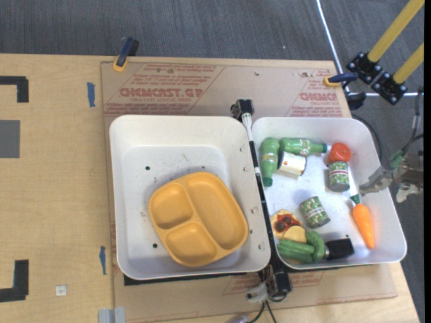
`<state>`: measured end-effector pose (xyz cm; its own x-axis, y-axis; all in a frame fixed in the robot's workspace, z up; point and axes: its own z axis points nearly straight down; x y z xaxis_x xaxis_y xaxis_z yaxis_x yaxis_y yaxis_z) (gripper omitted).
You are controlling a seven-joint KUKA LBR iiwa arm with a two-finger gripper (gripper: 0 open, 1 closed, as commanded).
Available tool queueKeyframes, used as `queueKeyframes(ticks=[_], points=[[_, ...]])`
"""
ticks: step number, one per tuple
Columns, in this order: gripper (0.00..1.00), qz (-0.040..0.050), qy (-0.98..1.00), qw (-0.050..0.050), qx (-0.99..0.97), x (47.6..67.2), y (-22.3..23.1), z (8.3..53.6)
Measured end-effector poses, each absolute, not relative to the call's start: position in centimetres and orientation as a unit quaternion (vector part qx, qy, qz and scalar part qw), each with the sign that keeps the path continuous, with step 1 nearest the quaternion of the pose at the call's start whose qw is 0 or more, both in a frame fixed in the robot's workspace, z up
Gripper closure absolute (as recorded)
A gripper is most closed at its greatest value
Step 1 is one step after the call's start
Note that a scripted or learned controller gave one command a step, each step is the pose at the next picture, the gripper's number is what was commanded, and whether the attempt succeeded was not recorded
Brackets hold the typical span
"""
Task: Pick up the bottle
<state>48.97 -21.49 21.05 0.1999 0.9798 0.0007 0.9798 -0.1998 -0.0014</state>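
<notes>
The gripper (381, 182) sits at the right wall of the right bin (389, 215). It looks small and blurry here, so I cannot tell if it is open or closed. I see nothing held in it.

Right next to the gripper, toward the view's left, stands a little jar with a red cap (339, 164). Just below the gripper lies a toy carrot (364, 225).

Go past the jar, farther from the gripper, and there are two bottles. The first green bottle (304, 146) lies on its side. Its long way runs across the view, so it points toward the gripper's side of the bin. It is up and to the left of the gripper.

The second green bottle (269, 160) is farther still, by the wall next to the left bin (128, 200). Its long way runs up and down the view. A white block (291, 165) sits between the two bottles and touches them or nearly does.

I think the first green bottle is the easier one, since it is nearer. The gripper would need to go left, past the jar, and close across the bottle's thin sides.
</notes>
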Motion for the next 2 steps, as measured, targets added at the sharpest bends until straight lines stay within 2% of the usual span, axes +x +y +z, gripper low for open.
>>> queueKeyframes(ticks=[1, 2], points=[[1.00, -0.0001, -0.633, 0.000, -0.774, 49.1, -21.5, 22.1], [1.00, -0.0002, -0.635, -0.001, -0.772, 48.0, -21.9, 25.4]])
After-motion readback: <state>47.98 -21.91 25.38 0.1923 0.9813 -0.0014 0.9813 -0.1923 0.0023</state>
